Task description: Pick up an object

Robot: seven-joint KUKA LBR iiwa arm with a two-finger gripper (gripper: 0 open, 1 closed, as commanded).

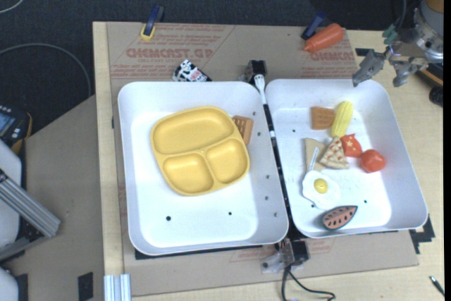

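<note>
Open and holding nothing, the gripper (pixel 384 69) hangs at the upper right of the view, above the back right corner of the right bin (pixel 394 204); its two grey fingers (pixel 367 70) stand well apart with only air between them. Below it, inside this bin, the toy foods lie close together: a yellow corn cob (pixel 342 118) beside a tan cracker (pixel 322 118), a red strawberry (pixel 351 145) touching a pizza slice (pixel 334 155), a red tomato (pixel 373 161) just to the right, a fried egg (pixel 320 187) under the slice, and a brown oval piece (pixel 340 216) near the front wall. An orange carrot (pixel 324 37) rests on the cardboard sheet (pixel 232 49) behind the bin, well apart from the fingers. On this cardboard I can read red printing, "CHEMCAST GP", though the last letters are not clear. The left bin (pixel 141 208) bears a yellow divided plate (pixel 199 149) with a brown waffle piece (pixel 243 127) touching its right edge. A small black and white object (pixel 190 72) lies behind the left bin, and a black clamp (pixel 257 70) sits between the two bins at the back.
</note>
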